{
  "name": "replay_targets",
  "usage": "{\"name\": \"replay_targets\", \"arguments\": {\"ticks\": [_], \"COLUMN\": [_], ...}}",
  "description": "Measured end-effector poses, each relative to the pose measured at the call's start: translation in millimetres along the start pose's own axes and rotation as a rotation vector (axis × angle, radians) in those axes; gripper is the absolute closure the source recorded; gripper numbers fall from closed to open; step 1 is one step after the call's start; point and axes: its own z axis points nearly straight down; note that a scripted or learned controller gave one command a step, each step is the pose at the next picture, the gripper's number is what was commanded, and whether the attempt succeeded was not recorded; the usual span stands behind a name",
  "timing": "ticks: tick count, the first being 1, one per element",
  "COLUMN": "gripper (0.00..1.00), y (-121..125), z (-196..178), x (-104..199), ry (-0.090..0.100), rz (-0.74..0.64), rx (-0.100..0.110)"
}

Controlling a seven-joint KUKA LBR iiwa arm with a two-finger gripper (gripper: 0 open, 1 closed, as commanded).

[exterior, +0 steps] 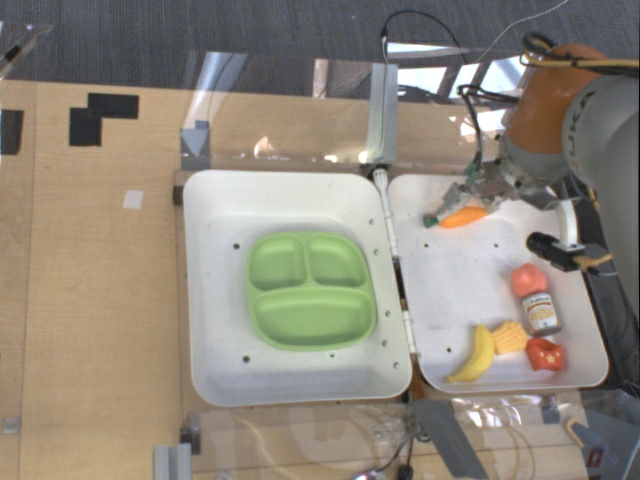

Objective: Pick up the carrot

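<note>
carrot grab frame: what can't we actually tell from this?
- Claw: small and blurred in the camera view; open or shut, and any contact with the carrot, unclear.
- Arm: cut off by the right edge.
- Bottle: label too small to read.
- Right bin: far right rim hidden behind the arm.

You look down from one fixed camera above the bench (90, 298), tilted so the far edge runs along the top of the frame. Both white bins, left (215, 368) and right (450, 288), fit in the middle, at moderate range. The arm (575, 118) enters at upper right.
</note>
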Motion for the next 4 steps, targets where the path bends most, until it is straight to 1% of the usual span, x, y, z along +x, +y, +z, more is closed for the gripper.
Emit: {"name": "replay_targets", "arguments": {"ticks": [1,2,3,4], "gripper": [0.0,0.0,0.0,0.0], "y": [-6.8,-12.9,-18.8,-36.0], "z": [1.1,1.0,0.8,17.8], "x": [3.4,7.5,18.6,14.4], "ry": [-0.014,-0.014,-0.013,0.006], "rz": [-0.173,-0.135,-0.053,-0.175], "rx": [-0.019,-0.022,-0.022,0.01]}}
